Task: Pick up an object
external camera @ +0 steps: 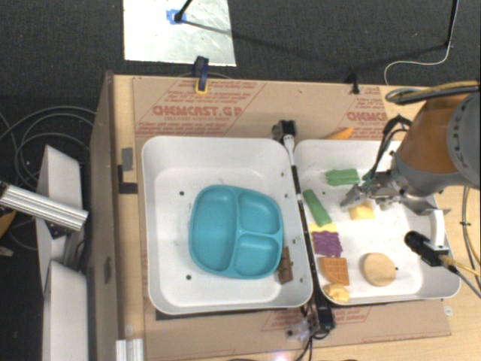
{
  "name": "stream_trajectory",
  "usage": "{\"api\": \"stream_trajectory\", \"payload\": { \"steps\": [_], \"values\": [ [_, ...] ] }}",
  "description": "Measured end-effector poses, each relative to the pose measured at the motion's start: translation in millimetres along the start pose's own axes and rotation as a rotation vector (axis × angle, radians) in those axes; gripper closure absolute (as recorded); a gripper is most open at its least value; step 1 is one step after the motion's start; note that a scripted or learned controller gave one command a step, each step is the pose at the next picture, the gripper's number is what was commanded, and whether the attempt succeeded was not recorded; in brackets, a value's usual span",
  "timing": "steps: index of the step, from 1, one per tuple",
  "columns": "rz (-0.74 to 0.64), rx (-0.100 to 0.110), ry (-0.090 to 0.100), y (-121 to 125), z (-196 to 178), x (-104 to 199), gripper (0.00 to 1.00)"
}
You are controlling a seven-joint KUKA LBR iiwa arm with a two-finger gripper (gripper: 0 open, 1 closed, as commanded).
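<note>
Nearest the camera in the right bin (432,280) lie a tan bread roll (379,268), a waffle piece (334,271) and a purple block (326,241), loose and well apart, easy targets for a grab. Farther in, the gripper (366,196) hovers over a yellow block (361,212), the likely pick; whether it pinches anything I cannot tell. Beyond sit a green block (342,177) and, in the left bin (161,224), a teal divided plate (235,232).

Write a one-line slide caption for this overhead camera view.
Gripper poised over a yellow block among toy foods in the right bin; a blue divided plate fills the left bin.
</note>
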State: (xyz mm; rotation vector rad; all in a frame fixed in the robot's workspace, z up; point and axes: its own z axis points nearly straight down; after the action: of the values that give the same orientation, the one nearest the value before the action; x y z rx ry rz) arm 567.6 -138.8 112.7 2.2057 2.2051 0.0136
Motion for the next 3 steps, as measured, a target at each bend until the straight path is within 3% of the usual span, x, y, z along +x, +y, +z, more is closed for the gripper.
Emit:
{"api": "stream_trajectory", "payload": {
  "steps": [1, 2, 3],
  "values": [
    [-0.004, 0.043, 0.007, 91, 30, 35, 0.0],
    [0.005, 0.054, 0.017, 95, 31, 4, 0.0],
    [0.0, 0.014, 0.007, 103, -32, -27, 0.0]
  ]
}}
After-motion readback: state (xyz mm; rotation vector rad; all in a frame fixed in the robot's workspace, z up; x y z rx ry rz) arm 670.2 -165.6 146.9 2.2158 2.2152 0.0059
